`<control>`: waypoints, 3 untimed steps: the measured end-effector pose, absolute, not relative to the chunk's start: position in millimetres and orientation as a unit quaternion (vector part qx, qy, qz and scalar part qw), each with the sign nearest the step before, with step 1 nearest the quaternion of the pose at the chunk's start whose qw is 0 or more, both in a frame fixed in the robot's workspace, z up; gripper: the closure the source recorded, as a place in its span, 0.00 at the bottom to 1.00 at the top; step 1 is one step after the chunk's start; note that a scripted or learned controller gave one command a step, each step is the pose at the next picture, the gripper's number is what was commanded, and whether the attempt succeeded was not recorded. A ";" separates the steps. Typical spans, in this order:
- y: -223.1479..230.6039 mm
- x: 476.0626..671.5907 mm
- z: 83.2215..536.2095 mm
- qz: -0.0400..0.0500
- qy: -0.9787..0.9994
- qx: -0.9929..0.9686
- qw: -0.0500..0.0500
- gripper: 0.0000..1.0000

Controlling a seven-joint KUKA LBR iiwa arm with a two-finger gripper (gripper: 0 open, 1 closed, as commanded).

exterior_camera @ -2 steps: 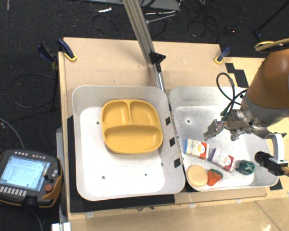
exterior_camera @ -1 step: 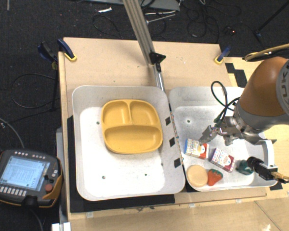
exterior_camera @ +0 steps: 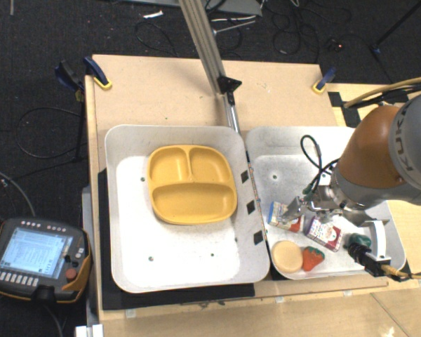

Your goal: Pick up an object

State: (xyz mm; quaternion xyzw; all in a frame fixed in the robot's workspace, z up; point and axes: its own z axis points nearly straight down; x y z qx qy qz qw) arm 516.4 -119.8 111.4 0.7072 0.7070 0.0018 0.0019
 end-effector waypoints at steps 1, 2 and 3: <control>-119.3 517.4 122.7 0.003 0.707 0.707 0.003 1.00; -124.6 514.9 166.9 0.001 0.708 0.707 0.002 1.00; -123.5 521.3 210.6 0.001 0.708 0.706 0.002 1.00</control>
